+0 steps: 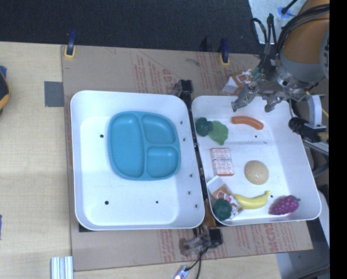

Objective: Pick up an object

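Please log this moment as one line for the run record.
gripper: open, above hot dog | holding: nothing | right bin: banana, grapes

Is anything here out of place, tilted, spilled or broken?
Nothing stands out. The blue tray lies flat in the left bin. The toy foods, such as the banana and sausage, lie loose in the right bin, none spilled over.

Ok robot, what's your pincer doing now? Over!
Pincer open, holding nothing, over right bin's far edge. Sausage lies just below it. Nothing blocking.

A robotics lab: clamped cardboard (132, 68) under two white bins (86, 156) of toy food.
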`<state>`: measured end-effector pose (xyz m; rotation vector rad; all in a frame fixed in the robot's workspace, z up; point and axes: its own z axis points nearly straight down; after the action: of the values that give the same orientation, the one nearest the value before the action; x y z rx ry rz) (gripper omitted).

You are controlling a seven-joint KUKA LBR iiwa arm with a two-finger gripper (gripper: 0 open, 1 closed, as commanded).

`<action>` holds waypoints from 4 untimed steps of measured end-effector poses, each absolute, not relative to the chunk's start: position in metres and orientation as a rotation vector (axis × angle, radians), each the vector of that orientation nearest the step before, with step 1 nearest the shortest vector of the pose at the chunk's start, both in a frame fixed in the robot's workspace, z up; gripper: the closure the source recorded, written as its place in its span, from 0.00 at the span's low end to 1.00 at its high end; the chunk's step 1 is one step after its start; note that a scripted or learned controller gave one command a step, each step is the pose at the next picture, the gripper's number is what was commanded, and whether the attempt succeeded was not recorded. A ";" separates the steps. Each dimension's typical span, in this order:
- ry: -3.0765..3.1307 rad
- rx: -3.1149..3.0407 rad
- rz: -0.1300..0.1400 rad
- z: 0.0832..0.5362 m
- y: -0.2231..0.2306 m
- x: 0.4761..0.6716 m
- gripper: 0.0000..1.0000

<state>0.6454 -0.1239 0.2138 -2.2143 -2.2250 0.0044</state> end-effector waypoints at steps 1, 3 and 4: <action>-2.225 -2.214 0.007 0.091 -0.114 0.602 0.00; -2.225 -2.217 0.004 0.092 -0.095 0.565 0.00; -2.226 -2.215 0.003 0.092 -0.096 0.590 0.00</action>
<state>0.5896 -0.0961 0.0919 -2.2152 -2.2260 0.0033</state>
